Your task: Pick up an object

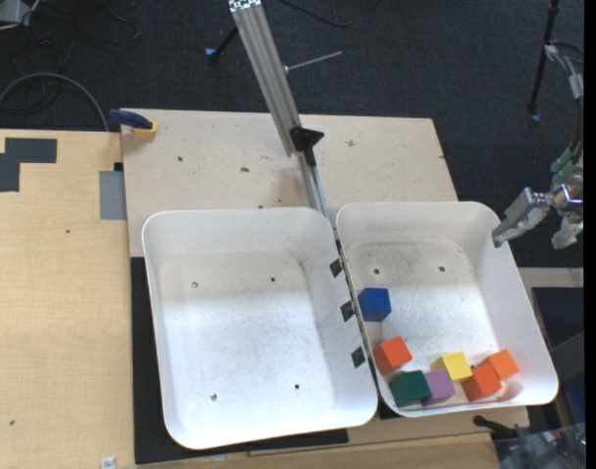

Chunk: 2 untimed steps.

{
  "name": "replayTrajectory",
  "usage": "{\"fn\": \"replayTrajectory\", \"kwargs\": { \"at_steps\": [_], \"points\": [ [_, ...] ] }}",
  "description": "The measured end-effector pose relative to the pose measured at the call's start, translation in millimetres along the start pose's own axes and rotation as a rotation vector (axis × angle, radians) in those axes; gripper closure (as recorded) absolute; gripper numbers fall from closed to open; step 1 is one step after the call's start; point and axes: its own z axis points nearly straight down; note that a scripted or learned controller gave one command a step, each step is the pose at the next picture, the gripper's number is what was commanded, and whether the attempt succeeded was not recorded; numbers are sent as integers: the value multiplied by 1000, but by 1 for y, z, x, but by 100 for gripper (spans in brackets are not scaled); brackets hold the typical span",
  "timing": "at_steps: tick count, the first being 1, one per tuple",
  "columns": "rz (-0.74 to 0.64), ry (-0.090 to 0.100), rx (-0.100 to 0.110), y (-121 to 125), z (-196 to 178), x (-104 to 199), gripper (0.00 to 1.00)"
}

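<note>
Blocks: seven coloured cubes lie in the right bin [503, 262]; the blue cube [375, 303] sits alone near the divider, apart from the orange cube [393, 353], green cube [409, 388], purple cube [439, 384] and yellow cube [456, 364] crowded at the near wall.
End effector [518, 219]: at the right bin's far right rim, above the wall; grip state cannot be told.
Technique: I judge the lone blue cube the easiest target, with room on all sides for a straight descent.
Writing: none readable.
Left bin [239, 320]: beside it on the tabletop [54, 262].

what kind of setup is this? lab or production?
Most likely a robotics lab bench: two shallow white bins on a plywood board, toy-like coloured blocks as grasp targets, loose cables on dark carpet, and a gripper at the right bin's edge.
</note>
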Motion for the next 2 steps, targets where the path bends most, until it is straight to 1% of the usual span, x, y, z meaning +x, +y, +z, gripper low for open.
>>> {"fn": "replayTrajectory", "kwargs": {
  "at_steps": [1,2],
  "points": [
    [1,1,5,0,52,-23,0],
    [2,2,8,19,124,-64,0]
  ]
}}
